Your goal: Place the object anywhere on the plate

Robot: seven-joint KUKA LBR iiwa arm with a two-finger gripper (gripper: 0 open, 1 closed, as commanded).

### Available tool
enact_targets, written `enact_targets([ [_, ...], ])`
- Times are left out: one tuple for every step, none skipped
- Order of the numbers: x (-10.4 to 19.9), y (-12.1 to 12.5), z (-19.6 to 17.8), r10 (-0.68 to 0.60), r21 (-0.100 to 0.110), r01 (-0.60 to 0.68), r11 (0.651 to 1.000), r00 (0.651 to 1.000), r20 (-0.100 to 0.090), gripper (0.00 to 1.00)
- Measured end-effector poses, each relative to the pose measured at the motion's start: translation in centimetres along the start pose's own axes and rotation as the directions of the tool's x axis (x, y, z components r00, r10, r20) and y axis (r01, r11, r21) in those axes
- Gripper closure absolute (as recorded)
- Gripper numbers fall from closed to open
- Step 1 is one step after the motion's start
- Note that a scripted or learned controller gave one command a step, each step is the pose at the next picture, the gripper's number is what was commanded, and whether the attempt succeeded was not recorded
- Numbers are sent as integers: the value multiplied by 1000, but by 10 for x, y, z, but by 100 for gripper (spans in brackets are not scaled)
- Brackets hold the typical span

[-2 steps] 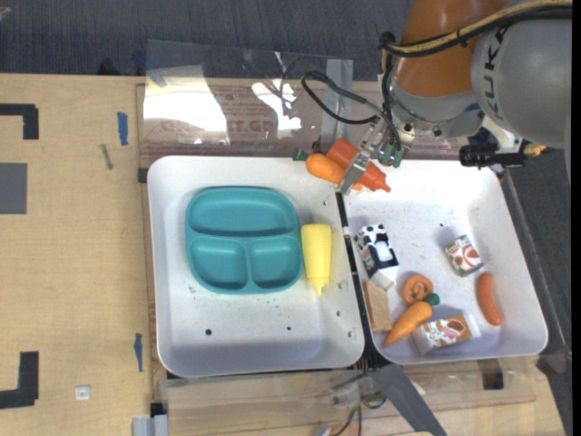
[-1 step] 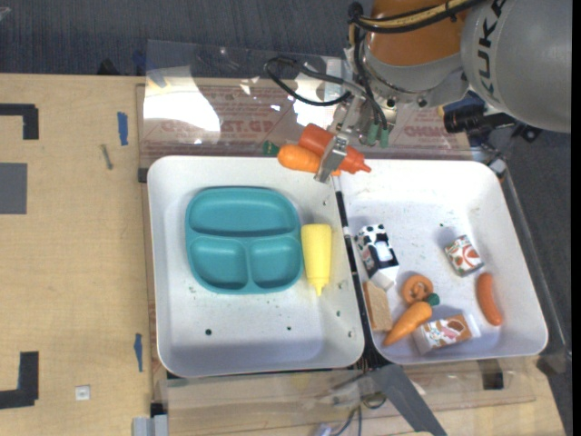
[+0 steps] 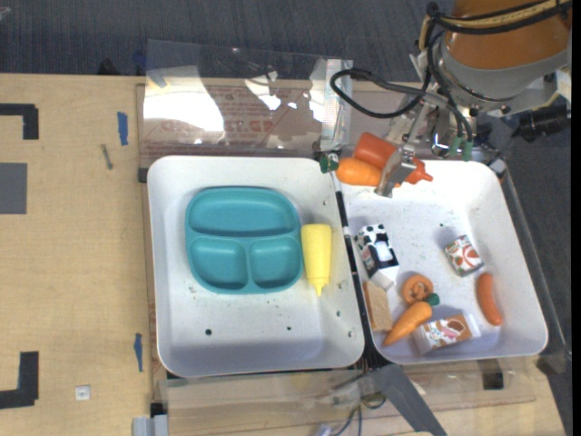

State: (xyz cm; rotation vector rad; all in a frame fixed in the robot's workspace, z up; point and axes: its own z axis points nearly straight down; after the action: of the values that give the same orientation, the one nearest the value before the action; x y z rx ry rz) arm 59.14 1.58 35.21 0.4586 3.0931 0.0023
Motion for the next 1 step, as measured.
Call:
enact_targets([
  [-27, -51, -81, -228, 1, 228, 974, 974, 0, 100],
])
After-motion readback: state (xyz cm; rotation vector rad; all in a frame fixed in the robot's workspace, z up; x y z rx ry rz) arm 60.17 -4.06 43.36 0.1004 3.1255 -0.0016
